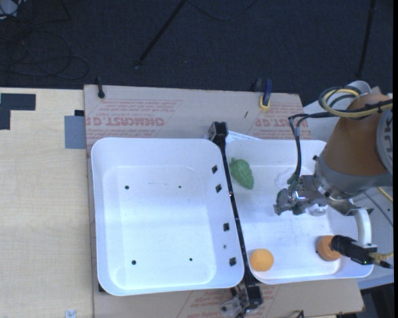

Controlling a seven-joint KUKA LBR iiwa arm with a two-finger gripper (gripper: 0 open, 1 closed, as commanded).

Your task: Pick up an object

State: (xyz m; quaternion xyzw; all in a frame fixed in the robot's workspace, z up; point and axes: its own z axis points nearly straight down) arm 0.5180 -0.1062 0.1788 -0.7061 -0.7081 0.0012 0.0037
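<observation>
While its grip state cannot be told, tool (293, 203) above right bin (278, 275), green object (241, 173) up-left.

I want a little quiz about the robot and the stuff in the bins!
1. True or false: the green thing lies in the left bin.
2. How many orange balls are in the right bin?
3. Which ball is nearer the divider: A, the ball at the bin's front edge, or B, the ball below the arm?

Key: 1 false, it lies in the right bin by the divider. 2 two. 3 A.

The end effector hangs over the right bin.
</observation>
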